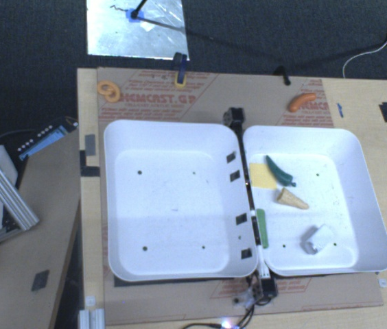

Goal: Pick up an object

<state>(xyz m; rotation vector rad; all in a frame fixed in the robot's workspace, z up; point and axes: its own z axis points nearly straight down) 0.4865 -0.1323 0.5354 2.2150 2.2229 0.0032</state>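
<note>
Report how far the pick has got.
Done: nothing visible; no object is lifted. In hand: nothing. The yellow piece, dark green piece, tan wedge, green stick and grey-white object all lie in the right bin. Left: the whole pick, meaning approach, grasp and lift.

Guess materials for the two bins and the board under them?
Left bin and right bin: probably moulded plastic, going by the smooth uniform white, rounded corners and soft sheen; painted metal can't be ruled out. Board beneath: likely cardboard or fibreboard, being matte tan with red printed lettering and a flat cut edge. The resolution leaves the exact type open.
</note>
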